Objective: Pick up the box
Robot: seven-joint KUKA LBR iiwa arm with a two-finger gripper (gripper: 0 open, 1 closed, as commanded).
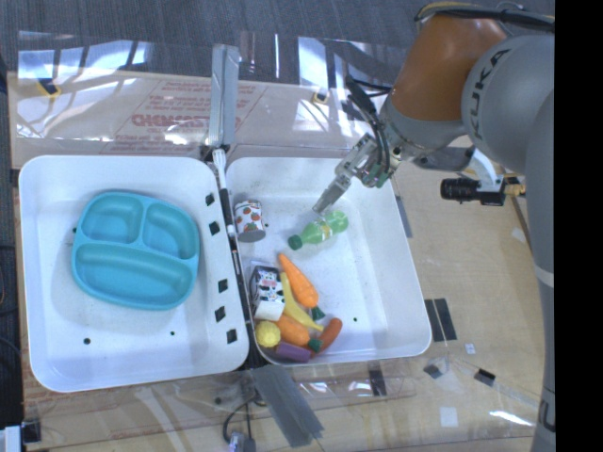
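A blue divided tray lies flat in the left white bin, left of the frame's centre. In the right white bin, a small spotted can stands near the divider. A green bottle lies on its side at mid-frame. Toward the lower centre sit a carrot, a yellow banana, a lemon and a purple eggplant, clustered and touching.

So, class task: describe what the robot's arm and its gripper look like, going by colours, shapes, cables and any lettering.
The arm is made of rounded grey segments with a broad orange band above the wrist. Dark letters run down the grey casing beside the band, too cut off to read fully. Thin dark cables loop around the wrist. The gripper is a small metallic unit with greenish parts, ending in slim grey fingers.
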